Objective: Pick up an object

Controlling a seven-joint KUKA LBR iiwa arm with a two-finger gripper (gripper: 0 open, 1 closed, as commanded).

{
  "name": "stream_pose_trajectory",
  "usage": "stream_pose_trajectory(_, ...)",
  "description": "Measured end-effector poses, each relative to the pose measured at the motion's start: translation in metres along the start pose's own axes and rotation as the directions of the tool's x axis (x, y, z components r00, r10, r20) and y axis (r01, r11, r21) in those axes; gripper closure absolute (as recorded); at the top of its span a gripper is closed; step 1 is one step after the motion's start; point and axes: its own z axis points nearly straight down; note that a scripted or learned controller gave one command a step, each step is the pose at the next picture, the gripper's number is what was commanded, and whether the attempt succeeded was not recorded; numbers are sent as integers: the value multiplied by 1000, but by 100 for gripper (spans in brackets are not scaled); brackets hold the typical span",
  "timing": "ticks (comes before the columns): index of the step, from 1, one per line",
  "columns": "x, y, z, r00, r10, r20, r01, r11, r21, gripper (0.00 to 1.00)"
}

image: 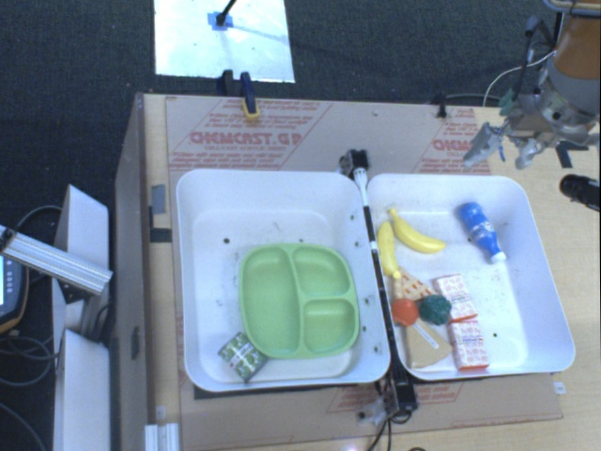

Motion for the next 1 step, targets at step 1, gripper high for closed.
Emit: stream_pose_trajectory(1, -45, -5, 46, 1000, 2, 1, -2, 1000, 2, 0)
